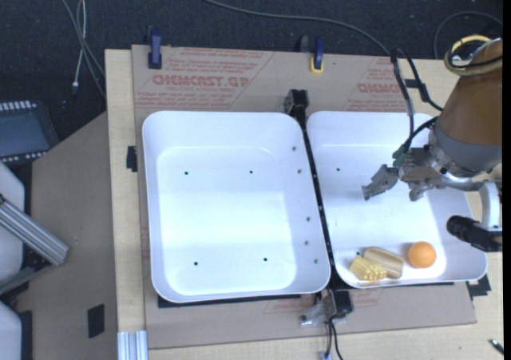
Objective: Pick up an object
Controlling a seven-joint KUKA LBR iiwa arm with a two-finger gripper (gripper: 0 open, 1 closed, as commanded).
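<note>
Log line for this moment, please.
hand: open, holding nothing, over right white bin | round orange ball, tan bread roll, yellow corn cob: near front rim | pick: not done

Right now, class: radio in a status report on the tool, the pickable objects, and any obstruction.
Tool open, holding nothing, over right bin. Orange ball and yellow corn piece at bin's near edge. Nothing between tool and them.

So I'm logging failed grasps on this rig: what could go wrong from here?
The end effector hangs over bare floor of the right bin, apart from the items, so closing here would likely catch nothing. The orange ball could roll away if nudged. The corn cob and bread roll touch near the rim, risking a double or blocked grasp.
</note>
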